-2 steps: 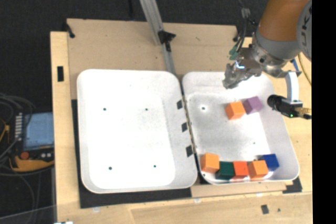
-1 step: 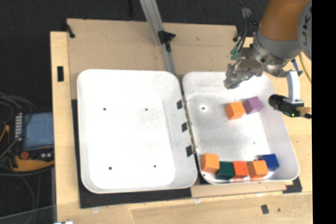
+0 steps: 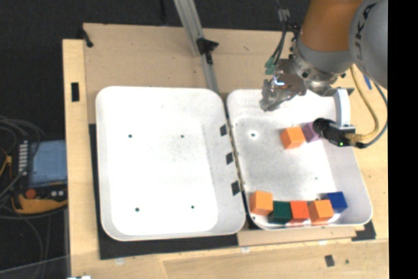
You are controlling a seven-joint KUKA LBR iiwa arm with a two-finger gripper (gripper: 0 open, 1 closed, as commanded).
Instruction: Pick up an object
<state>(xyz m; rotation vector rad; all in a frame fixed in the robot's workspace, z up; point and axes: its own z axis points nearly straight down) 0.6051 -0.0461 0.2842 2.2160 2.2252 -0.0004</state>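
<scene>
Orange block (image 3: 292, 137) lay loose in right bin (image 3: 261, 147), upper middle, purple piece (image 3: 309, 132) touching its right side. Gripper (image 3: 273, 98) hovered over bin's far edge, nothing between fingers; finger state could not be told.

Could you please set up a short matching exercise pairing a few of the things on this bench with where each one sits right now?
Things:
1. gripper
2. blue block
3. green block
4. purple block

Places:
A. right end of the row along the right bin's near wall
B. over the right bin's far left part
C. touching the lone orange block mid-bin
D. in the near row, between two orange blocks

Pairs: 1-B, 2-A, 3-D, 4-C
</scene>
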